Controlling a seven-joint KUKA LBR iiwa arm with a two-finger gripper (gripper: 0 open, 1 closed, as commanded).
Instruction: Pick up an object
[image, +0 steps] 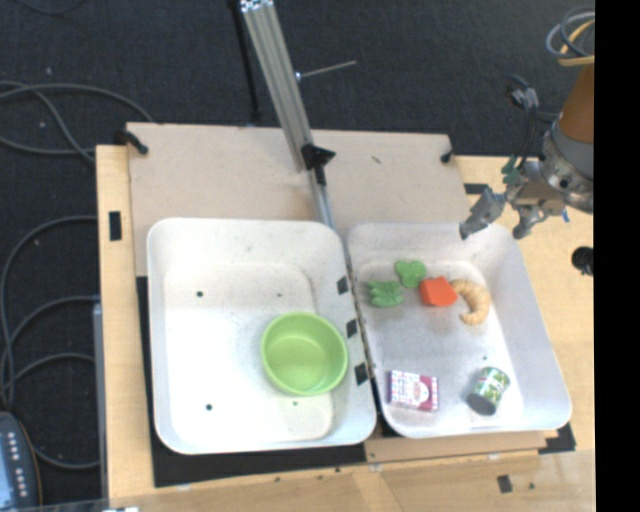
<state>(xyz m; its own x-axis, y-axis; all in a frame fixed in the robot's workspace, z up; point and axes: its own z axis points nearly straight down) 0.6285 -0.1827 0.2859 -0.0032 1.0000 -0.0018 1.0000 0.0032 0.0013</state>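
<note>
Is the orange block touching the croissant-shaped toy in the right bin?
Touching. In the camera view, the orange block meets the croissant toy at its right edge, with no white bin floor visible between them.

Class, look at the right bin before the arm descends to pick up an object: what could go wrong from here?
1. The two green pieces, orange block and tan curved piece lie crowded together, so the end effector may nudge neighbours or grab two at once.
2. The small can lies on its side near the right bin's wall; it could roll away, and the wall may hinder access.
</note>
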